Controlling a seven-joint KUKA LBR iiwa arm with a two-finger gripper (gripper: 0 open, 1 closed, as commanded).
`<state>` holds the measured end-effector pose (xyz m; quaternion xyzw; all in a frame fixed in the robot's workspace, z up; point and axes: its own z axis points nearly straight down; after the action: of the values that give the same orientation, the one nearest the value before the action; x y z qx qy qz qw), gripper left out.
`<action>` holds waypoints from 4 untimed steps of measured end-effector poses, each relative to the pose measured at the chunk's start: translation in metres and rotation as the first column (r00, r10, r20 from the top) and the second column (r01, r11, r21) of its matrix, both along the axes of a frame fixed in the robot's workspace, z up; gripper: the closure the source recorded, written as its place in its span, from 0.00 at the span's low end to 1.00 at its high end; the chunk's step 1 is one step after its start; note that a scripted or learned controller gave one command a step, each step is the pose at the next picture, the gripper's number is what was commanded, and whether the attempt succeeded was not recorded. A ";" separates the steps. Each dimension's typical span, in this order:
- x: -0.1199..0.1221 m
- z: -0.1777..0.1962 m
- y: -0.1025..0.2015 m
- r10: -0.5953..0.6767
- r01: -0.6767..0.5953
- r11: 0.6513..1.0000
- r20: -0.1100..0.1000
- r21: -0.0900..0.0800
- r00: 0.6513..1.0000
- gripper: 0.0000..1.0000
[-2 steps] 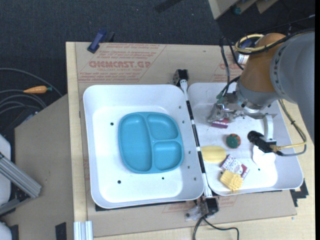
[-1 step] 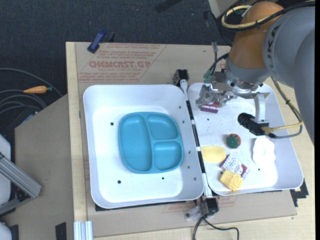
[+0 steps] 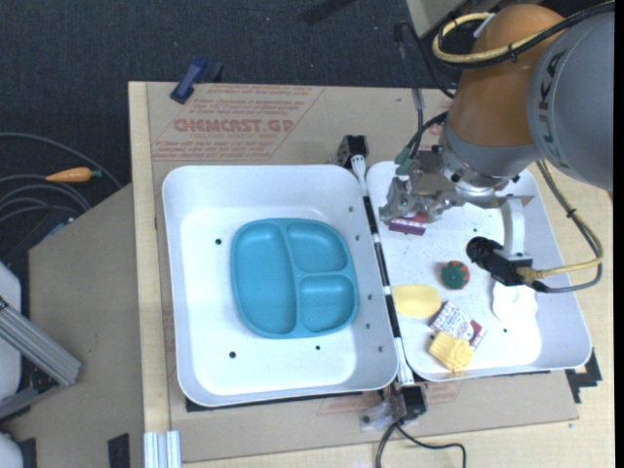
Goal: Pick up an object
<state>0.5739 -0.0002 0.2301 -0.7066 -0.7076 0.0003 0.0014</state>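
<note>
- Camera view, looking down: the gripper (image 3: 408,206) hangs low in the right bin (image 3: 556,344), up and left of the green ball (image 3: 453,274)
- Whether the gripper is open or closed cannot be told (the wrist crowds that spot), and nothing is seen in its hold
- A maroon block (image 3: 408,226) lies on the bin floor just beside the gripper, up and left of the ball; whether they touch is unclear
- Yellow oval (image 3: 416,300) lies down-left of the ball, packet (image 3: 456,320) and waffle (image 3: 450,352) below the ball, white piece (image 3: 512,302) to its right
- Blue plate (image 3: 292,276) sits in the left bin (image 3: 195,203), well left of the ball
</note>
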 end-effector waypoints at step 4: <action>0.010 0.006 0.071 0.000 0.000 1.000 0.002 -0.001 1.000 1.00</action>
<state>0.5837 0.0703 0.2365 -0.7067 -0.7075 -0.0002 0.0001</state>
